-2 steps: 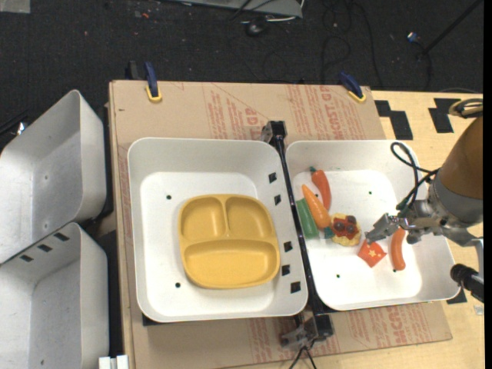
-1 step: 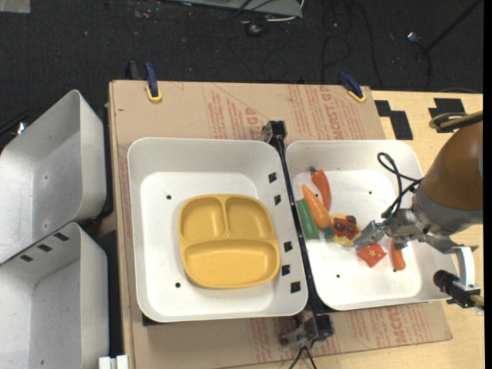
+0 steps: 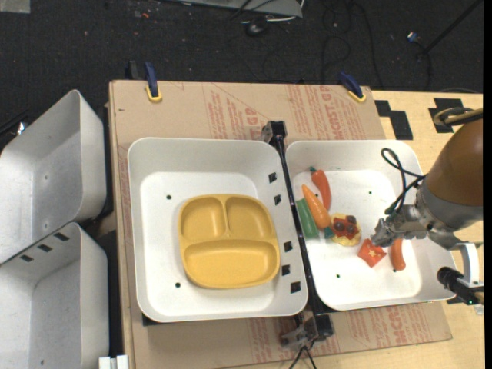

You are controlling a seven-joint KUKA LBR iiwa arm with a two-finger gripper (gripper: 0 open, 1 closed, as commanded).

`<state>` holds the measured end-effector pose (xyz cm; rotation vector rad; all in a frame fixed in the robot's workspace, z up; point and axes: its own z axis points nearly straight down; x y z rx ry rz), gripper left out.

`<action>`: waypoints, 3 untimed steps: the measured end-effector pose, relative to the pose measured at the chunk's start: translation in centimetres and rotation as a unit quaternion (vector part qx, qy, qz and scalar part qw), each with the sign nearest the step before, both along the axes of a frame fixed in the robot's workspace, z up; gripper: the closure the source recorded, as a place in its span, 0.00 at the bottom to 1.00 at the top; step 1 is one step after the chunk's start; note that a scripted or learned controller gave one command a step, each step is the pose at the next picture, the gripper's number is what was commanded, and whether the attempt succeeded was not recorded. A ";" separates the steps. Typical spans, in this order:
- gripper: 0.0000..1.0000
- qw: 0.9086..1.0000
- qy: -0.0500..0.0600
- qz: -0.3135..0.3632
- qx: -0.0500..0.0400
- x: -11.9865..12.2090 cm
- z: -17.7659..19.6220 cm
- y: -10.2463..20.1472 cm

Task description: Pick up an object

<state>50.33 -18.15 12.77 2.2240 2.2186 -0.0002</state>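
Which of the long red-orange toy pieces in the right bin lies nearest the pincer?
The small red piece at the bin's right side, just below the pincer. The other two, the red pepper and the carrot, lie by the divider, well left.

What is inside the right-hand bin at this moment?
The right-hand bin holds small toy foods: a chili pepper, a carrot, a green piece, a red block and a sausage. The end effector covers whatever lies beneath it.
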 end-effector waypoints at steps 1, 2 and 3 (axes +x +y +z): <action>1.00 1.000 -0.003 0.002 -0.002 -0.1 6.2 -0.6; 1.00 1.000 -0.003 0.003 -0.001 0.0 11.4 -0.6; 1.00 1.000 0.000 0.005 0.001 0.8 10.6 4.9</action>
